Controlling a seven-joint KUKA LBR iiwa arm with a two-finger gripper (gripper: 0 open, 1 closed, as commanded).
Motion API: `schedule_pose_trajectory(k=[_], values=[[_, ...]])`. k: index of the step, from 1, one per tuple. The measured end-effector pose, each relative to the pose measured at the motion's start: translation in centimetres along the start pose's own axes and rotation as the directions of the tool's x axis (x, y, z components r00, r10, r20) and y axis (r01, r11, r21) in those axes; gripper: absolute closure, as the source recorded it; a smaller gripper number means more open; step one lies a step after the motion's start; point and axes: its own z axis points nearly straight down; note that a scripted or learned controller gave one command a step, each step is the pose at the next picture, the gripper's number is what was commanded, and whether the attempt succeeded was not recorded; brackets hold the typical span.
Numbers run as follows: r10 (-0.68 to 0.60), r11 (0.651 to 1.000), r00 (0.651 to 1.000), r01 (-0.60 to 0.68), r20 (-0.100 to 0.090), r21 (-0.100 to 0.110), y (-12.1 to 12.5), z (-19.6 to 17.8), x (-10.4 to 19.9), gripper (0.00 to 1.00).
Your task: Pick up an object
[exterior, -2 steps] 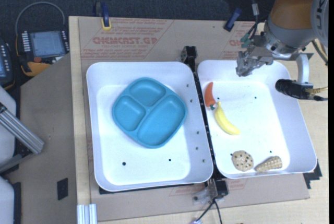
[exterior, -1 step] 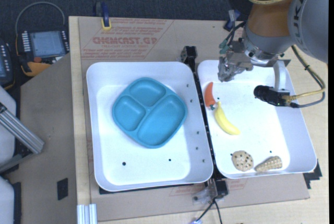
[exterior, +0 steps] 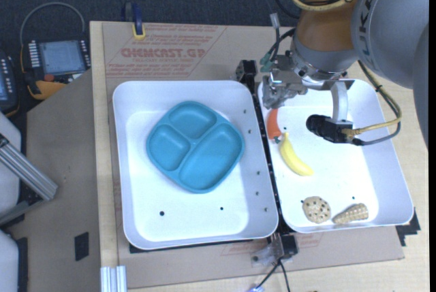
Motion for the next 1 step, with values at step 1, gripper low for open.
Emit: schedule_pose_trajectory(k=[1], values=[[0.000,1.000,1.000,0.000,0.001,0.001,-1.91,-0.17,5.04,1.00]])
